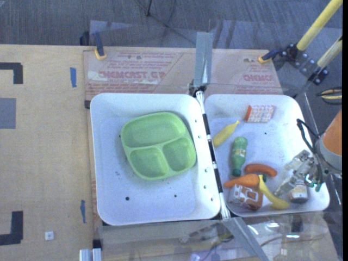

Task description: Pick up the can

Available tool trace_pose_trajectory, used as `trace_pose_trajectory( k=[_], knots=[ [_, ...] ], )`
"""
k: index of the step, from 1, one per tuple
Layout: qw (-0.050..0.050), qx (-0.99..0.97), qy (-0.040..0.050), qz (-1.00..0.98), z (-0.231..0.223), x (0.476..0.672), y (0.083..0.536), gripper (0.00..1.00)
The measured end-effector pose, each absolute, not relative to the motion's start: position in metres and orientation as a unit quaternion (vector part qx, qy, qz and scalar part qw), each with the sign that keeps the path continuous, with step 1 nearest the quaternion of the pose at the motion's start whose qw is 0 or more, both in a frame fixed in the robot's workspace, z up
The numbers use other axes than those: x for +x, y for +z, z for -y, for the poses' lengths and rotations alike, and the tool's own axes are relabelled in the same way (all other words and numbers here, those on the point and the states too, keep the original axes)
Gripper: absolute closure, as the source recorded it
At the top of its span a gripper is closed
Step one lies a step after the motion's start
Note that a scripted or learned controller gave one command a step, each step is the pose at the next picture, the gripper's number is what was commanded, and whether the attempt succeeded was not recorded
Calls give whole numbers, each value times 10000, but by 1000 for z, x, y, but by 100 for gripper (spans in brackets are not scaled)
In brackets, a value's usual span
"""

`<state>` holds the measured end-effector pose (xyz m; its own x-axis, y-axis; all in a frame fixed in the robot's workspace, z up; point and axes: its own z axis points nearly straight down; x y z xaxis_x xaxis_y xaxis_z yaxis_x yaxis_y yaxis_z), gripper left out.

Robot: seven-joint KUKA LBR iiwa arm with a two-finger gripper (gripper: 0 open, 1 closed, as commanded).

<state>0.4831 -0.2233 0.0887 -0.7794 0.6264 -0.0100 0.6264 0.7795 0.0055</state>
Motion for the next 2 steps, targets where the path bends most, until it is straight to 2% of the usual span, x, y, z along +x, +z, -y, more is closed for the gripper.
trace_pose_trajectory(
  k=[1,2],
  knots=[
    [56,3321,10,-9432,223,483,89,0],
    [141,3325,6,-9430,225,487,101,100]
  ],
)
